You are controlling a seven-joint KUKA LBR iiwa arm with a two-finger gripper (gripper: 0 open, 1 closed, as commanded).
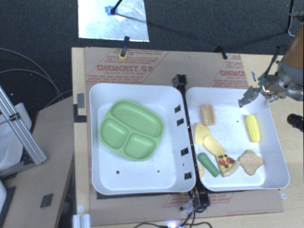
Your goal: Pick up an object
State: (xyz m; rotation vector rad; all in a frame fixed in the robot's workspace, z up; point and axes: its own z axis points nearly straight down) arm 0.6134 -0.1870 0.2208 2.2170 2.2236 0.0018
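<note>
Two white bins: left bin [99, 175], right bin [270, 175]. Left bin holds a pale green divided plate [131, 129]. Right bin holds a tan bread roll [207, 114], a yellow corn cob [252, 128], pale yellow pieces [207, 137], a dark green cylinder [208, 165], a pizza slice [227, 163] with tan crust and red and dark spots, and a light brown toast-like piece [250, 161]. The brown cardboard sheet [156, 65] carries red lettering. At far left lies a silvery sheet [113, 13] on dark carpet [33, 18]. The gripper [254, 95] is grey.
</note>
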